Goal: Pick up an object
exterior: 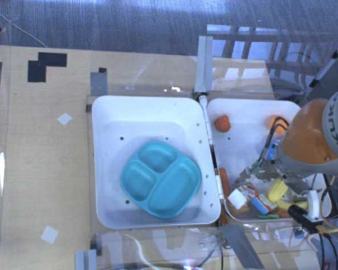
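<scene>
My gripper (256,174) reaches down into the right bin (245,108), hanging from the arm's orange band (308,138). It hovers over a heap of small objects at the bin's near end: a white box (237,198), a blue piece (259,205), a yellow corn-like toy (278,190) and a red-brown packet (250,192). A red-orange sausage-shaped toy (223,179) lies along the bin's left wall. At the bin's far left sits an orange-red ball (222,123), apart from the gripper. The wrist hides what is straight under it.
The left bin (110,117) holds a blue divided plate (160,178). A ridge (209,145) separates the two bins. Cables and a black part (304,218) hang off the arm near the right bin's front edge. Wooden bench surrounds the bins.
</scene>
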{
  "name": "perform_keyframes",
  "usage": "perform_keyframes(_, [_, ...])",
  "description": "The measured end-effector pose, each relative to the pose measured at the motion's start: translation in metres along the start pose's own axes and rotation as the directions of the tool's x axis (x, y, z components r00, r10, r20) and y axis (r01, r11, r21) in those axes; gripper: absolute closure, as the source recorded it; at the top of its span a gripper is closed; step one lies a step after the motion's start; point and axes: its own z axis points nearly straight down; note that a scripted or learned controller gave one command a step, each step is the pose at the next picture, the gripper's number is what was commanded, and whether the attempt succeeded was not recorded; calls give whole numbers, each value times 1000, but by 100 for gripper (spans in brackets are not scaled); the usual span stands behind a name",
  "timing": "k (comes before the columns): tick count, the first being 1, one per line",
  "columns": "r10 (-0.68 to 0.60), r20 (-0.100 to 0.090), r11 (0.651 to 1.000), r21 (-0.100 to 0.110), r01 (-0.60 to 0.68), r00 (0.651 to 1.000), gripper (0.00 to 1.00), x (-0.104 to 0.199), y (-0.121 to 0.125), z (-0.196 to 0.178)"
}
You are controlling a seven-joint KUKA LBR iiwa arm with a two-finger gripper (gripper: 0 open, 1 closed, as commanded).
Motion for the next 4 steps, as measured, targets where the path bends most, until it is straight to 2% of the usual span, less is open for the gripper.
perform_keyframes(1, [-122, -2, 992, -2, 122, 992, 0, -21, -1, 0])
perform_keyframes(2, [-170, -5, 985, 8, 170, 985, 0, -42, 12, -19])
perform_keyframes(3, [-170, -3, 985, 3, 170, 985, 100, -41, 14, -30])
perform_keyframes(4, [-169, -1, 986, 2, 169, 986, 0, -42, 14, -30])
